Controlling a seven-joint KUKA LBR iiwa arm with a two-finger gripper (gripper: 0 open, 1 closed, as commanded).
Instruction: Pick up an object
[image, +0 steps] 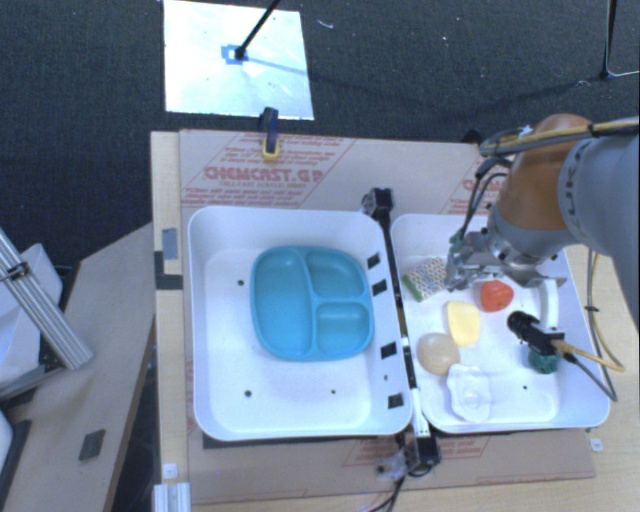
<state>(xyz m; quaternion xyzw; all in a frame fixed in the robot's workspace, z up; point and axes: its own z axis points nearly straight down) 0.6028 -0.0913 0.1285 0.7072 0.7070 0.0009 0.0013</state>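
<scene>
Apparently the gripper (470, 262) hung low in the right bin (580, 400), near the bin's ten o'clock corner; whether it was clenched or released I could not tell. The red object (496, 295) lay just beside it at four o'clock, the yellow block (463, 323) below. Crowded neighbours could spoil a grasp.
</scene>
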